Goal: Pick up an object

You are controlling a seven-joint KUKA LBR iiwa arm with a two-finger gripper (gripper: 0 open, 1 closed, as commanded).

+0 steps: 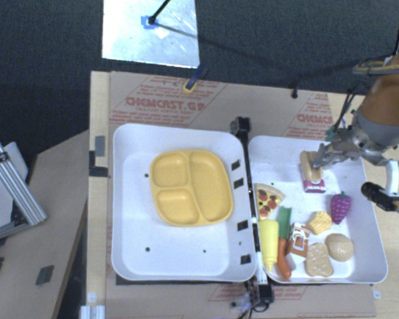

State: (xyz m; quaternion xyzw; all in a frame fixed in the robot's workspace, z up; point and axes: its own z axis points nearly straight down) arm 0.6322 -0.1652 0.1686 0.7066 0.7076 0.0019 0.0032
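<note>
My gripper (319, 160) hangs low over the back of the right bin (369, 224), reaching in from the right. Directly beneath and touching its tip is a tan block-shaped toy (309, 170), with a small purple-and-white piece (314, 187) lying just in front of it. The arm's body hides how the gripper stands on the tan toy. More toy food lies nearer the front: a pizza slice (267, 198), purple grapes (340, 207), a yellow wedge (320, 222) and a yellow corn cob (268, 238).
The left bin (128, 185) holds a yellow divided plate (190, 187). At the right bin's front lie a bread roll (340, 247), a cracker (319, 260), a small carton (299, 238) and an orange sausage (284, 261). A black divider (246, 191) separates the bins.
</note>
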